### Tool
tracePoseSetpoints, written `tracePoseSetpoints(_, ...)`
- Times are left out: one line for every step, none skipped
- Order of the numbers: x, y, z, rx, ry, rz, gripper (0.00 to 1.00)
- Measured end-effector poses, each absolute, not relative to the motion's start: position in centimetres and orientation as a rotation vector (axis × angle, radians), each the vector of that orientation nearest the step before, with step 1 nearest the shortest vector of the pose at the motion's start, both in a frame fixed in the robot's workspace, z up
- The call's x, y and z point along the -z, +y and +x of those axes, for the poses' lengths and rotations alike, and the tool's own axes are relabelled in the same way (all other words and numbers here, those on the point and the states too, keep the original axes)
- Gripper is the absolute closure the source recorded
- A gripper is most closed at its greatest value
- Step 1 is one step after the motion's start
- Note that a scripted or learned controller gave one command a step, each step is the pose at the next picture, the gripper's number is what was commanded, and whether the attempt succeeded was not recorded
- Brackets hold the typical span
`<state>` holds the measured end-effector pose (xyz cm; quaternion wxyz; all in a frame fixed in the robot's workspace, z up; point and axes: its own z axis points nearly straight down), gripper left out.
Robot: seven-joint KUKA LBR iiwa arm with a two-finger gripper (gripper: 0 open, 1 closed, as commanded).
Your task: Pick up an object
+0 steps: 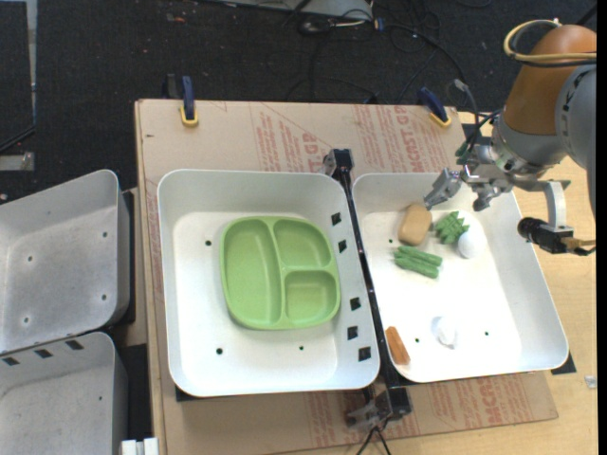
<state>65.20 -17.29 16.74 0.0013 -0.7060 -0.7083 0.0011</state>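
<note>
Glossy plastic tray [281, 273] (green), smooth white bins [185, 349]

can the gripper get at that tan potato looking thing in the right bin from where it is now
Probably yes. The gripper hangs open above the right bin, just up and right of the potato. Nothing lies over the potato, though the green broccoli sits close beside it.

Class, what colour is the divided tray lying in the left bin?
Light green. The divided tray shows clearly in the camera view, lying in the white left bin.
</note>
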Motion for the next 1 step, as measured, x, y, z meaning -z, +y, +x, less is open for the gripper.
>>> tracePoseSetpoints(-10.93,-16.92,64.78,0.004,-2.223,-2.224,0.0)
